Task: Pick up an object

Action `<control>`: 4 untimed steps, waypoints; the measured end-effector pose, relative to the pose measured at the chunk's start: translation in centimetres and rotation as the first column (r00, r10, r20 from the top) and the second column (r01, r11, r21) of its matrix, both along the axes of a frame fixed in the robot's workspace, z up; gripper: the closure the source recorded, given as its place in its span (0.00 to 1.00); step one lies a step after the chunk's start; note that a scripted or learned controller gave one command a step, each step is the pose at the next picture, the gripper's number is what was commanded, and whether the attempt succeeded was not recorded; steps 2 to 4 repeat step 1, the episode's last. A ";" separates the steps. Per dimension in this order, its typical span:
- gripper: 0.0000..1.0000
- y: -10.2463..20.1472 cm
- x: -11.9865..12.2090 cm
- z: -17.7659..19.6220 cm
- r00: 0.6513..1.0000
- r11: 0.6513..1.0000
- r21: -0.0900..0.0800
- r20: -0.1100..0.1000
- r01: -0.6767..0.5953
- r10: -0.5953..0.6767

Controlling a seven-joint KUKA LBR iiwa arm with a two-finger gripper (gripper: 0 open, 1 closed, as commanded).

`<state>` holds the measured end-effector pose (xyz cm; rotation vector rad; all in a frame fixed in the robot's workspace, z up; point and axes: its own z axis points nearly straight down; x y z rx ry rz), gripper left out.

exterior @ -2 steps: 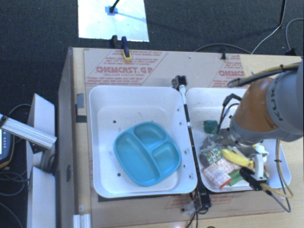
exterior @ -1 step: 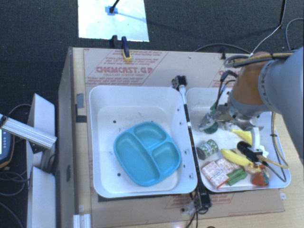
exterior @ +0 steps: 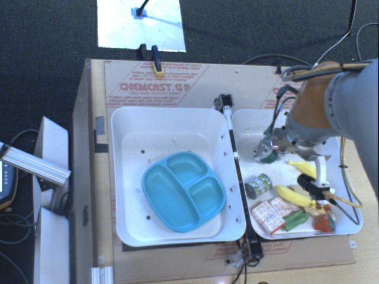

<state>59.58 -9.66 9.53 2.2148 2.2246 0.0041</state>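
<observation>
Dark carpet surrounds my surface (exterior: pixel 177 78), which carries two white bins. The left bin (exterior: pixel 130 123) holds a blue divided plate (exterior: pixel 183 191). My claw (exterior: pixel 267 151) hangs over the right bin (exterior: pixel 249 120); I cannot tell its state. At its five o'clock lie a yellow banana (exterior: pixel 293 195) and a small can (exterior: pixel 258 186).

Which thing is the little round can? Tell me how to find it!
Look at the right white bin, the one the grey arm reaches into. By its left wall, near the divider between the bins, lies the little can, left of the bananas. It is the only small green-and-silver cylinder there.
</observation>
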 end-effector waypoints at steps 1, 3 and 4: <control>1.00 4.9 0.1 11.9 1.000 1.000 0.000 0.001 0.000 0.000; 1.00 4.9 0.1 11.9 1.000 1.000 0.000 0.001 0.000 0.000; 1.00 4.9 0.1 11.9 1.000 1.000 0.000 0.001 0.000 0.000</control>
